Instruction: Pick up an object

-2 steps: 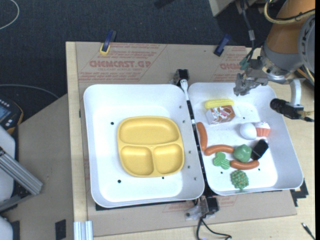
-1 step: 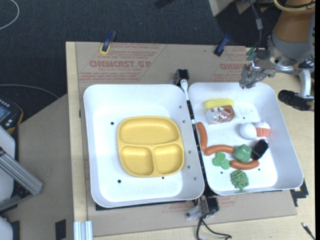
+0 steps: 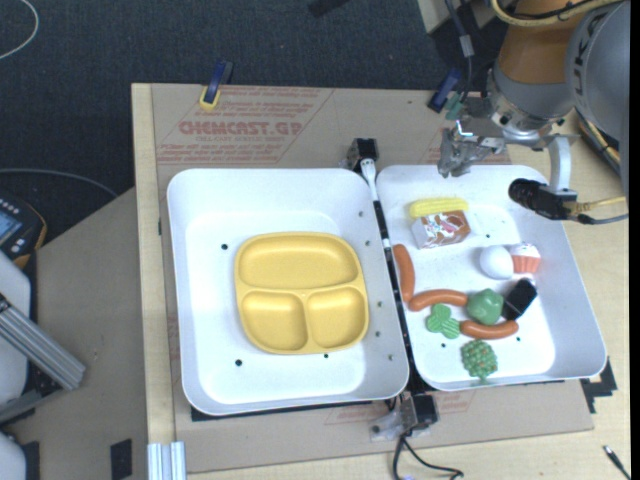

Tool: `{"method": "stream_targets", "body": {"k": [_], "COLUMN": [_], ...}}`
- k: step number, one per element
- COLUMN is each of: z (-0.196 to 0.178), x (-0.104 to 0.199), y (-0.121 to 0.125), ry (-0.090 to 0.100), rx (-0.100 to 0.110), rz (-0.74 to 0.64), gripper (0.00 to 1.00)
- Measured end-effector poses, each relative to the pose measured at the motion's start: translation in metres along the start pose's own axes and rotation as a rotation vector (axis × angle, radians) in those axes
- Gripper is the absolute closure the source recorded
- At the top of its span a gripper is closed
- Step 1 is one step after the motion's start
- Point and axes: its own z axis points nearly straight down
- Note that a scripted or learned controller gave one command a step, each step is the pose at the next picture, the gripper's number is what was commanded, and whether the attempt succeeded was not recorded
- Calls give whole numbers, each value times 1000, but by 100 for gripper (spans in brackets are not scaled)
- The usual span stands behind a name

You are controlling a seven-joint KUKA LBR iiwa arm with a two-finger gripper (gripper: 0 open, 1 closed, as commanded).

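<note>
— Grey arm's gripper hangs over the far rim of the right bin, nothing between its fingers as far as I can see; whether the jaws are open or closed, I cannot tell.

— So the pick is not yet done?

— I judge not. The nearest object, a yellow-topped packet, lies flat in that bin, just below the gripper, small and red-brown underneath.

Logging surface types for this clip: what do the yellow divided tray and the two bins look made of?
The yellow divided tray looks like moulded plastic, matte: even colour, rounded compartment edges, soft sheen. The left bin and right bin look like thin formed white plastic, smooth and slightly glossy, with rounded corners; painted metal cannot be ruled out.
</note>
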Motion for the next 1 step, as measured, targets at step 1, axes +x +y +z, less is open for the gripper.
{"method": "stream_targets", "body": {"k": [1], "z": [-4], "x": [55], "y": [-10], "ry": [0], "rx": [2], "rz": [1], "gripper": [100]}}
